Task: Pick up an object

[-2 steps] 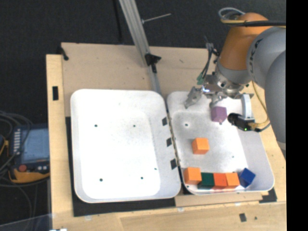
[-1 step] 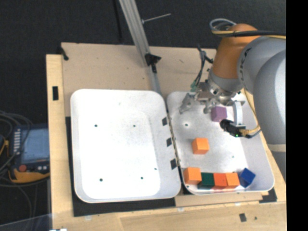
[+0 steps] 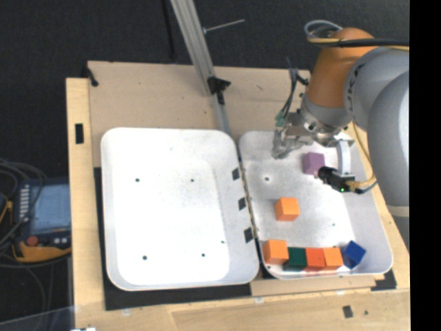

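My gripper [image 3: 282,146] hangs over the far left part of the right bin [image 3: 368,219], with nothing visible between its fingers. A purple block [image 3: 313,162] lies just to its right, apart from it. An orange block [image 3: 287,208] sits in the middle of the bin. Along the near wall runs a row of blocks: orange [image 3: 276,251], dark green [image 3: 297,258], orange [image 3: 315,258], orange [image 3: 333,256] and blue [image 3: 354,252].
The left bin [image 3: 165,205] lies beside the right one, on the wooden bench. A slanted metal pole [image 3: 200,54] rises behind the bins. The arm's grey body [image 3: 382,109] covers the right bin's far right corner.
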You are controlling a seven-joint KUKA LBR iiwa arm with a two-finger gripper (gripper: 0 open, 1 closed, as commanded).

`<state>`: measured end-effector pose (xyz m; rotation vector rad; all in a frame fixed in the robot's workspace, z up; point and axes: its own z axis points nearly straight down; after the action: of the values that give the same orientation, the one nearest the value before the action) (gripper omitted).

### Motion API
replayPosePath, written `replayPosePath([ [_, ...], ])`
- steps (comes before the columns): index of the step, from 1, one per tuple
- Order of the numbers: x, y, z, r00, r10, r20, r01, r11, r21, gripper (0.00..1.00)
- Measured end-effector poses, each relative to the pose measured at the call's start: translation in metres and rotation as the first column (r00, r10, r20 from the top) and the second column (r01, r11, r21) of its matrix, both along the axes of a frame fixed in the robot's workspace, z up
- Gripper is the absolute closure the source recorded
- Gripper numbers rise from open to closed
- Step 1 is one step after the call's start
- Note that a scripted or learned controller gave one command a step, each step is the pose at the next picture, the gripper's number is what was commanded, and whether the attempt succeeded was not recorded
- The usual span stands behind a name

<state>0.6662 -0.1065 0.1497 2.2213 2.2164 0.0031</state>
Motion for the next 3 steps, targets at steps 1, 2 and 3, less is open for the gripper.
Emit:
replayPosePath([
  [1, 0.012, -0.001, 0.055, 1.000, 0.005, 0.003, -0.005, 1.000, 0.000, 1.00],
  [2, 0.012, 0.003, 0.100, 1.000, 0.008, 0.003, -0.008, 1.000, 0.001, 1.00],
  [3, 0.014, 0.002, 0.151, 1.000, 0.010, 0.004, -0.010, 1.000, 0.000, 1.00],
])
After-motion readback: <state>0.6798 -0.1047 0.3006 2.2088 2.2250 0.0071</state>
